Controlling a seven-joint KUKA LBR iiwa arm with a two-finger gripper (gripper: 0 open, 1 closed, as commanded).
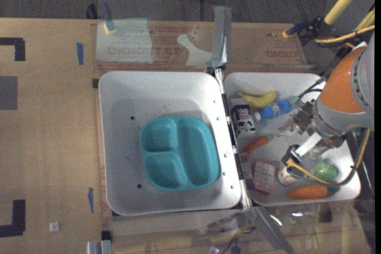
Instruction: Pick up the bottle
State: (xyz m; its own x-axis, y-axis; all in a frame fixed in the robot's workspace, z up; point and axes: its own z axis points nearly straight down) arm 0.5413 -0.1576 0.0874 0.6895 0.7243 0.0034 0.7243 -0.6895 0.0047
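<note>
Lying just beside the tool is the bottle.

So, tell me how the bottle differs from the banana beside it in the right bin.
Colour: the banana is yellow, while the bottle is pale with blue toward one end. Shape: the banana is curved and the bottle is straight. Place: the banana lies nearer the wall of the right bin at the view's top, with the bottle just below it. Both lie flat in that bin.
</note>
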